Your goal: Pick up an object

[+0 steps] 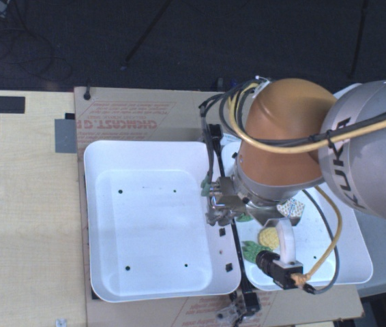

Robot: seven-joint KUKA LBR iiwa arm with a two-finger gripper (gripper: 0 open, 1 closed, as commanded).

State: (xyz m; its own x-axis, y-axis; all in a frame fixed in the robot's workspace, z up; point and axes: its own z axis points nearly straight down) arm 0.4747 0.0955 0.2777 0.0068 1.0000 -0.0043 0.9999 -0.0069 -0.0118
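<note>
Grey arm with orange wrist band (285,131) hangs over the right shallow white bin (357,268), hiding the claw; released or clenched, cannot tell. Nearest candidates lie toward the bin's front: round yellow knobbly object (269,236), small green soft piece (250,251) beside it (both partly hidden).

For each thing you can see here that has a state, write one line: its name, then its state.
left bin: lying flat on the bench, upright.
right bin: holding small objects, partly covered by the arm.
yellow object: lying in the right bin.
green object: lying in the right bin beside the yellow object.
arm: reaching over the right bin.
</note>
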